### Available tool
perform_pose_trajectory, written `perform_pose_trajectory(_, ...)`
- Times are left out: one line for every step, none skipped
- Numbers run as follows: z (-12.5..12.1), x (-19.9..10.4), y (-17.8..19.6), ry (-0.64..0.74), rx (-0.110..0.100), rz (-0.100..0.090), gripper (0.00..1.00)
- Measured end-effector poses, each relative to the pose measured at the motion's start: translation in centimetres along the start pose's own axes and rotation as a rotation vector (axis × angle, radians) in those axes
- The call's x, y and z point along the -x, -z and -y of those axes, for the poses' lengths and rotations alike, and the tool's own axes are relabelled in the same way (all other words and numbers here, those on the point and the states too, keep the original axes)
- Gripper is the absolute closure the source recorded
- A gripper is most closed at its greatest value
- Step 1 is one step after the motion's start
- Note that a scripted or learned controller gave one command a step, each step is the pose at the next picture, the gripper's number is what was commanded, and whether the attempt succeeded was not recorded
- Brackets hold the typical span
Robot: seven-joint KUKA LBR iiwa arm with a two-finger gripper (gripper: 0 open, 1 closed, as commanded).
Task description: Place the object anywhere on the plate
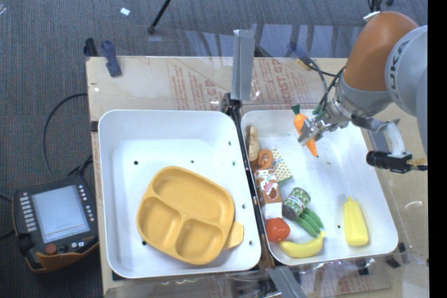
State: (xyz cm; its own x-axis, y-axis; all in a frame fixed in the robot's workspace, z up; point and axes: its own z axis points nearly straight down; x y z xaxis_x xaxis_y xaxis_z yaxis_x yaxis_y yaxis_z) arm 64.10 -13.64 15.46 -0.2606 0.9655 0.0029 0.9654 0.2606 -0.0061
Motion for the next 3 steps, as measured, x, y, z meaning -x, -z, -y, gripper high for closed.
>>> perform_pose_trajectory(0.0,0.0,0.0,0.0,0.0,0.0,0.0)
perform_pose_trajectory(4.9,-4.5,1.2,0.045,0.001,0.0,0.0)
perform_pose_trajectory(4.9,-4.5,1.1,0.045,0.0,0.0,0.0)
